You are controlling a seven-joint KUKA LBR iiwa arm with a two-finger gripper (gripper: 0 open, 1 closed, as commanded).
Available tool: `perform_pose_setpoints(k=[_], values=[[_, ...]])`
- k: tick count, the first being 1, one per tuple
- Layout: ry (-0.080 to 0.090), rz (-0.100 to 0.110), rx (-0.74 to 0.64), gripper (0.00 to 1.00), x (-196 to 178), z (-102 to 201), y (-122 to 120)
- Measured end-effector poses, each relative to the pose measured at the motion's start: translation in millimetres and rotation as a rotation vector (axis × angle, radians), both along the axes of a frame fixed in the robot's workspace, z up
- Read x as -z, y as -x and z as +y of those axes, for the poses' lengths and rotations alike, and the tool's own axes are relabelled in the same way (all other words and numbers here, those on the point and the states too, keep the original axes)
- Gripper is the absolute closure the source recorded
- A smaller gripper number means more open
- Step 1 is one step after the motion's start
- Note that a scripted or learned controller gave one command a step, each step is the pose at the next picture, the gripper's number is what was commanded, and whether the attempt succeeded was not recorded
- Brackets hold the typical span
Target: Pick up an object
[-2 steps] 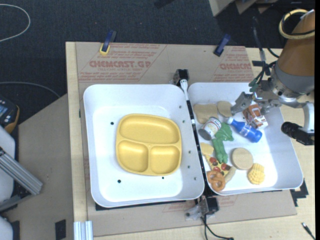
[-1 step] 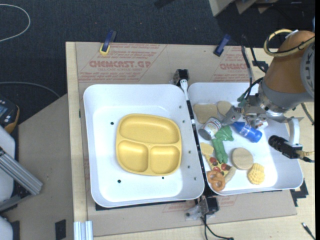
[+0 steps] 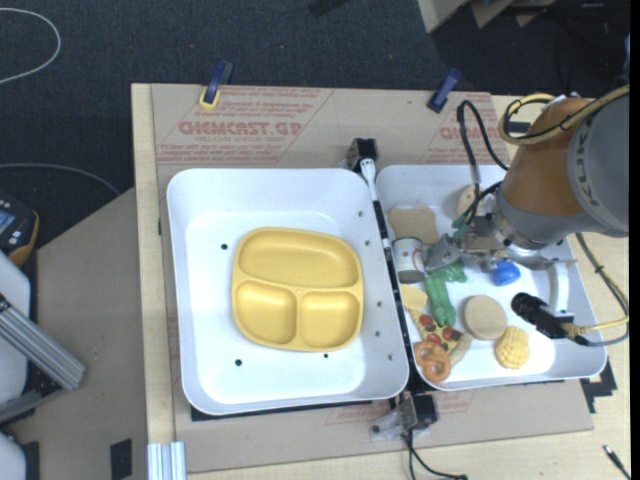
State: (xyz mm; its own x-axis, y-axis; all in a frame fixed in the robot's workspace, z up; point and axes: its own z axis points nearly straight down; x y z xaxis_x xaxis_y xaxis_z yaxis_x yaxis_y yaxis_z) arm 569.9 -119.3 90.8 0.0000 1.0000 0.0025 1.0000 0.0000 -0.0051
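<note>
My gripper (image 3: 447,255) is low in the right bin (image 3: 580,366), near its left side, and the grey and orange arm reaches in from the right. A green toy vegetable (image 3: 440,296) lies just below the gripper, its upper end right at the gripper's tip. I cannot tell if they touch. Around it lie a pizza slice (image 3: 438,346), a round tan cookie (image 3: 485,316), a yellow corn piece (image 3: 512,347), a small blue piece (image 3: 507,272), a tan bread piece (image 3: 413,222) and a small can (image 3: 409,260).
The left bin (image 3: 200,208) holds a yellow divided plate (image 3: 297,287) in its middle. A ridge where the two bins meet runs just left of the gripper. Clamps sit at the cardboard base's far edge.
</note>
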Motion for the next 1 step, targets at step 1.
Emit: perform_pose_setpoints(k=[1], values=[[0.0, -0.001, 0.001, 0.0, 6.5, 0.4, 0.3]])
